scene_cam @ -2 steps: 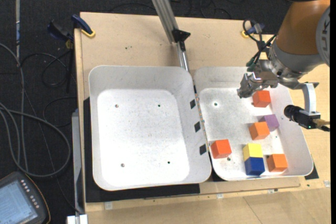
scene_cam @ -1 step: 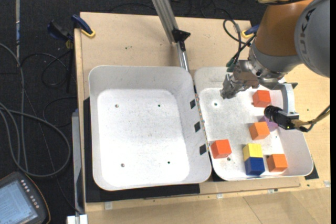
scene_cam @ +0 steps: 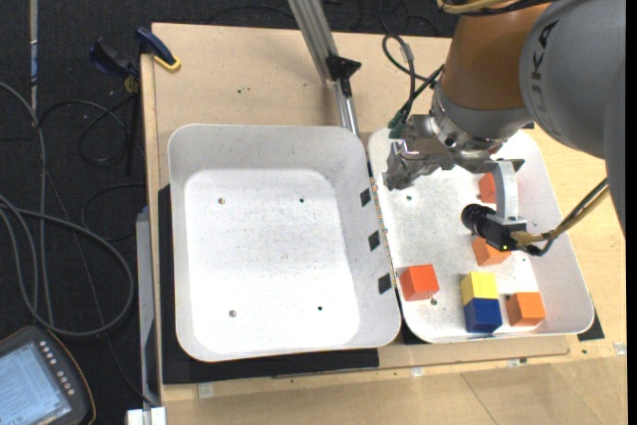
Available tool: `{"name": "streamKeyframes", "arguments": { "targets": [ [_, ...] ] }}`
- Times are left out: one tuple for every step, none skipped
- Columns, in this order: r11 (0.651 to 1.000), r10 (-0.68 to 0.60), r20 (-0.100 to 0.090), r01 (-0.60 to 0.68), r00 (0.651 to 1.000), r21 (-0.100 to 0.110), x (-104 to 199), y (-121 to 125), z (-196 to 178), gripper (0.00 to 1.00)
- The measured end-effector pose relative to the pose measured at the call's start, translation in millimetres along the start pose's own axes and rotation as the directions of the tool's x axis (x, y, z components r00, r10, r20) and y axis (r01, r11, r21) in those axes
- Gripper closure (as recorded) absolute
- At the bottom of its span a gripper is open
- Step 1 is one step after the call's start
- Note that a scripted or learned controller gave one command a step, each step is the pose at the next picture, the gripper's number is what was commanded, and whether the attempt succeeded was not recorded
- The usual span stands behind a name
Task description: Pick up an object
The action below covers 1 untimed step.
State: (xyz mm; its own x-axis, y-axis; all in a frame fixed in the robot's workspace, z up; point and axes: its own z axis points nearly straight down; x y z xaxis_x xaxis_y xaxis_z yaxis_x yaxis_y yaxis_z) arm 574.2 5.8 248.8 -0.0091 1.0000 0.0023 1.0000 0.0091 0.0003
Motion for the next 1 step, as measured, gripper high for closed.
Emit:
{"name": "streamKeyframes", "arguments": {
  "targets": [
    [1.000,0.000,0.001,0.000,1.000,0.000,61.4,6.5,6.0,1.00]
  ]
}}
